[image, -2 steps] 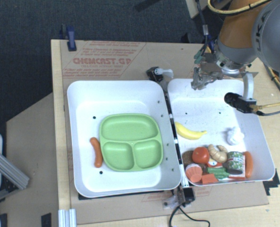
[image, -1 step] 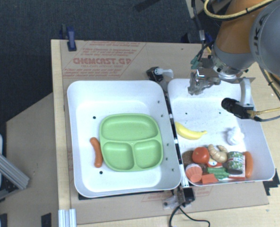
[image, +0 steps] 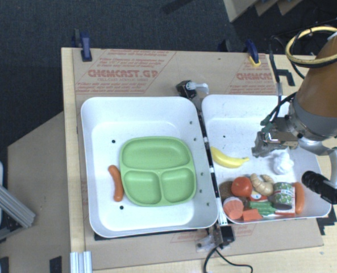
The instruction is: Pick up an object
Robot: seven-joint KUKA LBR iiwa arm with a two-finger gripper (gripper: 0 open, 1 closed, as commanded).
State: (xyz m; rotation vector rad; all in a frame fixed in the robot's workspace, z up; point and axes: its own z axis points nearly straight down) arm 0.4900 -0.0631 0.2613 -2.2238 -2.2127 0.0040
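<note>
Objects for picking lie mostly in the right-hand shallow white bin (image: 231,110), which we see at three o'clock from the bench's (image: 128,73) centre. At its nine o'clock wall rests a curved yellow toy banana (image: 228,160). Along its six o'clock edge sits a crowded heap: a round red toy tomato (image: 242,186), a knobbly beige ginger-like piece (image: 263,182), a flat orange-red disc (image: 234,209), a green-patterned can-like item (image: 282,193), a slim orange toy carrot (image: 299,198) and a small white crumpled lump (image: 282,164) just at twelve o'clock of the can.

We find the gripper (image: 269,145) over this bin's middle, at three o'clock of the banana and near it, above the white lump's ten o'clock side. We cannot tell its state, and we see nothing between its tips.

The left-hand shallow white bin (image: 100,118) holds a pale green three-compartment plastic plate (image: 157,152), its sections bare. At the plate's nine o'clock, just beside it, lies an orange-red toy sausage (image: 116,182).
</note>
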